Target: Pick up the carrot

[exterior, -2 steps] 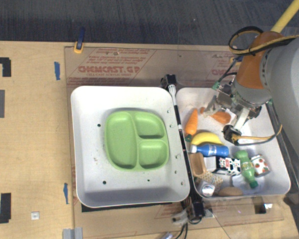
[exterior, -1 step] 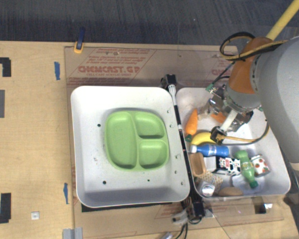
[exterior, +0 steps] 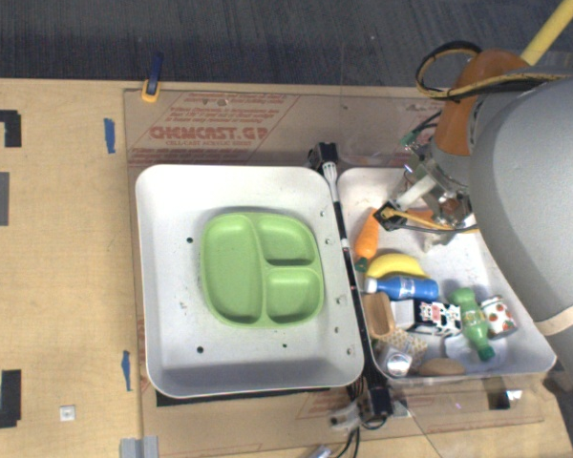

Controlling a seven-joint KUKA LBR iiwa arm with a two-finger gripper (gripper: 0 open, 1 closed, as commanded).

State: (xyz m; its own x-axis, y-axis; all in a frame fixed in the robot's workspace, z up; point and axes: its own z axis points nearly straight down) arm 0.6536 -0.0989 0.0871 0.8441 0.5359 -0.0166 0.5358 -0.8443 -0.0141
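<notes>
Two shallow white bins sit side by side on a brown cardboard-covered bench. The left bin (exterior: pixel 162 256) holds a green divided plate (exterior: pixel 263 268) lying flat near its middle. The right bin (exterior: pixel 527 346) is crowded with small things, and the grey arm (exterior: pixel 530 198), with its orange band (exterior: pixel 456 122) above the wrist, reaches over the bin's upper part from the right. The gripper (exterior: pixel 393 215) hangs low near the bin's upper left area, its dark tip pointing toward the divider between the bins; whether it is released or clenched cannot be told from this angle, and nothing is visibly held in it. The carrot (exterior: pixel 367 239) lies just below and left of that tip, close against the bin's left wall, tilted with its orange body running downward toward a greenish end; whether the tip touches it cannot be told. Right below the carrot rests a yellow banana (exterior: pixel 398 265), and under that a blue bottle (exterior: pixel 401 287) lies on its side. Further right stand a green bottle (exterior: pixel 472 321) and a black-and-white patterned carton (exterior: pixel 440 317), with a small metal can (exterior: pixel 398 362) near the bin's lower edge.
</notes>
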